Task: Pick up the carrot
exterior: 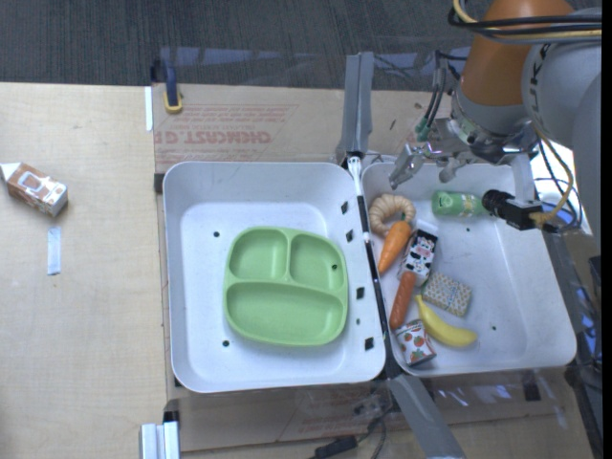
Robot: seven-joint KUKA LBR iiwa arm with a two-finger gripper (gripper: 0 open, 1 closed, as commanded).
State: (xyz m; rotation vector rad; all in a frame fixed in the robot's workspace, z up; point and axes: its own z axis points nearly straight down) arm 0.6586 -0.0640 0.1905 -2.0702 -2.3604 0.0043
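Carton (36, 189) sits far out on the tabletop (76, 352), well to the left of the carrot, with a pale strip (54, 252) just below it. Moving rightward, the left bin (177, 256) holds a green divided plate (285, 287), and nothing else in there matters for this job.

Now the divider, and here's the carrot (393, 246) in the right bin (535, 295), lying at a slant hard against that bin's left wall, thick end up toward a tan ring-shaped pastry (391, 209) that it touches. Just below the carrot lies a slim red-orange piece (403, 299), a black-and-white carton (420, 253) sits beside the carrot on its right, and further down and right come a speckled sponge-like block (447, 294), a banana (444, 327) and a small printed box (415, 343).

Up and to the right of the carrot, the tool (432, 163) hangs over the bin's back edge, fingers spread, nothing between them. A green bottle (458, 202) lies below it.

By my read, nothing is done yet: the carrot rests untouched and the tool is apart from it. Left to do, all of it — travel down-left, descend, close, lift.
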